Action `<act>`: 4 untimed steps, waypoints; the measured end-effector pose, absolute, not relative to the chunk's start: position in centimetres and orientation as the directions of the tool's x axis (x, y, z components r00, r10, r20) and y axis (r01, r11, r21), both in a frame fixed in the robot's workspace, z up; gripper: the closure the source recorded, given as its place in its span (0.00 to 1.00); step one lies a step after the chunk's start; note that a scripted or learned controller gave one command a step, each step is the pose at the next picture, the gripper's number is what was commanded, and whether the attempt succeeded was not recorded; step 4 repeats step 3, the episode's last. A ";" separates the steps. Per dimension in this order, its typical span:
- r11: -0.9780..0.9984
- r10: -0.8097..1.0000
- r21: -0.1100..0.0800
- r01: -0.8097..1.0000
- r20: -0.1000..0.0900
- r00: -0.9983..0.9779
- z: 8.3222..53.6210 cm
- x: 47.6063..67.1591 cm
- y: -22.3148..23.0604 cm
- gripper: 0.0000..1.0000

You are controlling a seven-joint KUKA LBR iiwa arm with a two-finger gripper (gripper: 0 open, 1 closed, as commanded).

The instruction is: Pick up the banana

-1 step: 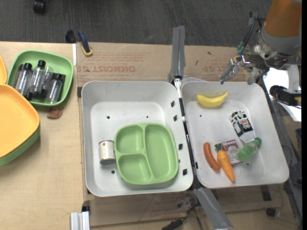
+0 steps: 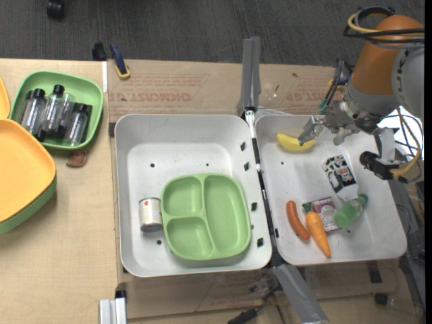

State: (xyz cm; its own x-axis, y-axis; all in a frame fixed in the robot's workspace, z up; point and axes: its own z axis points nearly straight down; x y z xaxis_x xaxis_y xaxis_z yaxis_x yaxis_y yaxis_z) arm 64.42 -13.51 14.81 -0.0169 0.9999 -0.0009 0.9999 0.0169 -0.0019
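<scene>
Here we see the banana [image 2: 295, 142] lying in the right bin [image 2: 378, 245], near its far left corner, with the pincer [image 2: 311, 133] low over its right end. One dark fingertip seems to touch the fruit, but we cannot tell how far the fingers are parted or whether they grip it. The cardboard [image 2: 175, 93] behind the bins carries red printing that reads upside down, apparently "CHEMCAST". A small black-and-white packet [image 2: 339, 171] lies nearer in the same bin, its print too small to read. Nearer still are a sausage [image 2: 297, 220], a carrot [image 2: 318, 233], a pink-labelled packet [image 2: 323, 210] and a green bottle [image 2: 350, 212]. The left bin [image 2: 135, 147] holds a green divided tray [image 2: 204, 215] and a small can [image 2: 150, 214]. On the tabletop [image 2: 54, 268] at left sit orange plates [image 2: 23, 181] and a green dish of dark vials [image 2: 57, 110].
</scene>
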 end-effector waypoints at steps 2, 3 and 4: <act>0.081 0.997 -0.017 0.997 0.002 -0.081 9.6 65.4 -13.7 1.00; 0.419 0.908 0.002 0.908 -0.002 -0.419 19.4 65.9 -10.2 1.00; 0.419 0.908 0.002 0.908 -0.002 -0.419 19.4 65.9 -10.2 1.00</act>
